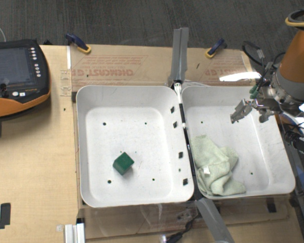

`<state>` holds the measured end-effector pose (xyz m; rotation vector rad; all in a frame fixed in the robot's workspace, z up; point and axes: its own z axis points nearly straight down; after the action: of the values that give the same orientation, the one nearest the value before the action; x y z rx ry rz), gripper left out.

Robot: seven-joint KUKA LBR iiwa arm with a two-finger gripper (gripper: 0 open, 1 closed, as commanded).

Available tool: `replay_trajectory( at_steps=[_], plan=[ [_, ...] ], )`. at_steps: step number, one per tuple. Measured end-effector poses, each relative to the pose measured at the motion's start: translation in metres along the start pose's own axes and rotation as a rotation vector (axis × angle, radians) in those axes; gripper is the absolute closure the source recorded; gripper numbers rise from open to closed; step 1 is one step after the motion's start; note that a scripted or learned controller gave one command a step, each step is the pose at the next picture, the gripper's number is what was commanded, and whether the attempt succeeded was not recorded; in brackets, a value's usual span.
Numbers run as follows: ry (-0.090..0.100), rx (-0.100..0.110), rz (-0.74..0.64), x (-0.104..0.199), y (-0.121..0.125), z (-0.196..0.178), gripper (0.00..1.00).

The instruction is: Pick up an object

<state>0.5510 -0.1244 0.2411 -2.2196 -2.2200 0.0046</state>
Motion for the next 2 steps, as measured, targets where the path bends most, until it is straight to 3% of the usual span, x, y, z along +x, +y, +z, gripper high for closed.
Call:
replay_trajectory(
  at_steps=[1,2],
  plan=[
    [0.001,-0.001,-0.064,0.0214,-0.0657,0.1445,0.00],
    [0.001,-0.001,-0.059,0.0206,-0.0655,0.1363,1.00]
  ],
)
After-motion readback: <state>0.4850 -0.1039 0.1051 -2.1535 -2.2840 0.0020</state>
